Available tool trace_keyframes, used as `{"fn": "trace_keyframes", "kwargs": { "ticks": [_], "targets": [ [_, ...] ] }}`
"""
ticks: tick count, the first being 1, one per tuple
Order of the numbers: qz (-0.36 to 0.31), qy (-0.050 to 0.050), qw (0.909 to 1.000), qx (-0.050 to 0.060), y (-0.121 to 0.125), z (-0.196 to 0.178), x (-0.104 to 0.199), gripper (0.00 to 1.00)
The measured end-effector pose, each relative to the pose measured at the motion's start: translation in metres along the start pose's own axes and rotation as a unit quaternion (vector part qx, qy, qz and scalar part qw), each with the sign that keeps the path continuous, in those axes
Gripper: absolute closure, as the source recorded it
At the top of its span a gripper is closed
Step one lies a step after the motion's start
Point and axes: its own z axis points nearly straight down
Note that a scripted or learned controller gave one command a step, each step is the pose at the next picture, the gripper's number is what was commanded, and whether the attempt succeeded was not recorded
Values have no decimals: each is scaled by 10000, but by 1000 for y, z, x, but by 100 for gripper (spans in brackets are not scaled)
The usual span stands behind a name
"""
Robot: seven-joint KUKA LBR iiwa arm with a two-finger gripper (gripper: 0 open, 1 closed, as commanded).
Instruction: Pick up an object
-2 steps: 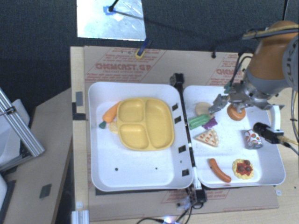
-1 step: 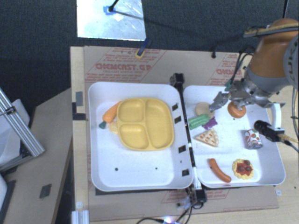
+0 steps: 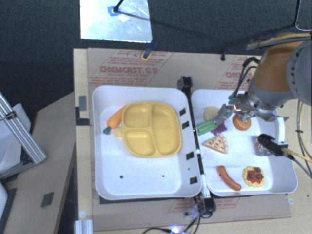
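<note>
In the right bin (image 3: 291, 179), the jaws (image 3: 223, 115), state indiscernible, were positioned above a green item (image 3: 207, 127) at five o'clock.

Claw (image 3: 225, 112) above green toy (image 3: 206, 127) in right bin (image 3: 287, 179).

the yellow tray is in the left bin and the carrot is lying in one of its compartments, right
Not quite. The yellow tray is in the left bin, but the carrot lies on the bin floor at the tray's upper left edge, not in a compartment. The camera view shows it.
</note>
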Motion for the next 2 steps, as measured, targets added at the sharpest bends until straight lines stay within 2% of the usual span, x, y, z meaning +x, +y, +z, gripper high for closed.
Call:
{"fn": "trace_keyframes", "kwargs": {
  "ticks": [1,2],
  "targets": [
    [1,-1,10000,-2,9,49,-3,0],
    [-3,18,10000,-50,14,82,-1,0]
  ]
}}
